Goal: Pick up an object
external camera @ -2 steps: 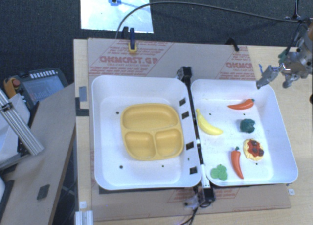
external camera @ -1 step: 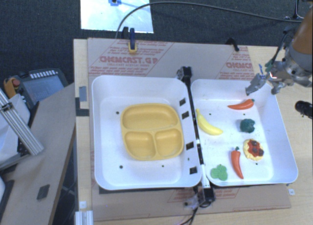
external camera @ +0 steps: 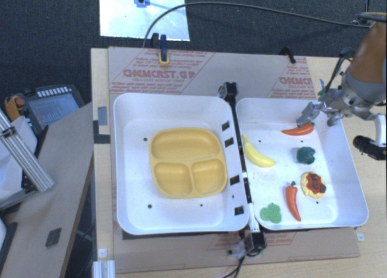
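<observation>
The long black divider (external camera: 237,162) where the two shallow white plastic bins meet serves as the landmark. Nearest the camera and just right of the divider's lower end, a light green toy broccoli-like piece (external camera: 271,213) lies on the floor of the right-hand white bin (external camera: 347,150). Slightly farther right of it, a slim red-orange toy chilli with a green stem (external camera: 292,201) lies lengthwise. Beyond that, well right of the divider, sits a small round yellow toy pizza with red topping (external camera: 314,184). Left of the divider, in the left-hand white bin (external camera: 130,150), a yellow plastic tray with three compartments (external camera: 186,162) rests near the middle, close to the divider's midpoint. Farther up, a yellow toy banana (external camera: 257,153) lies just right of the divider, slanting away from it. A dark green toy vegetable (external camera: 306,155) sits well to the right of the divider, level with the banana. Farther still, an orange-red toy carrot or pepper (external camera: 298,129) lies across the right bin's upper part. The grey two-finger gripper (external camera: 317,112) hangs just above and beside that orange-red piece's right end; nothing is visibly between its fingers, and whether the jaws are parted or closed I cannot tell.
</observation>
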You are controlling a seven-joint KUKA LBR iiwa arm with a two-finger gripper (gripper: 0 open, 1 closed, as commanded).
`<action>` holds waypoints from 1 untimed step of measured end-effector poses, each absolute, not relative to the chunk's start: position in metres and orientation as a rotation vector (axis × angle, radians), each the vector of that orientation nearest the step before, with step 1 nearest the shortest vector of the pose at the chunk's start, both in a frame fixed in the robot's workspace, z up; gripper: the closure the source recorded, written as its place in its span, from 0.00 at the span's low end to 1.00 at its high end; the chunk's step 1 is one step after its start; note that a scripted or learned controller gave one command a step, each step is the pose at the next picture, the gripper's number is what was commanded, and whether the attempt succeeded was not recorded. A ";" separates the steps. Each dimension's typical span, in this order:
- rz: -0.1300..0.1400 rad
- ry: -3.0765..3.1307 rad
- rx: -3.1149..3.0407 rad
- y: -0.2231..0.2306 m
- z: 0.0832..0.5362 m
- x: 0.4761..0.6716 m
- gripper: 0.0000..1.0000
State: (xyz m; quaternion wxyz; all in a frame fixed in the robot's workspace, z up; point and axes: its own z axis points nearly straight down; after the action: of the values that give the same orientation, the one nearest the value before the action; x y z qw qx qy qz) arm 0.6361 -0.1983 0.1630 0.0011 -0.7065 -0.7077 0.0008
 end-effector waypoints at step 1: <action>0.001 -2.222 -2.219 -0.201 0.121 0.635 0.00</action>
State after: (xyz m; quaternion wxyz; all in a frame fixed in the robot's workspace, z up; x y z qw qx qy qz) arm 0.6355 -0.2012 0.1214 0.0005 -0.7066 -0.7076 0.0004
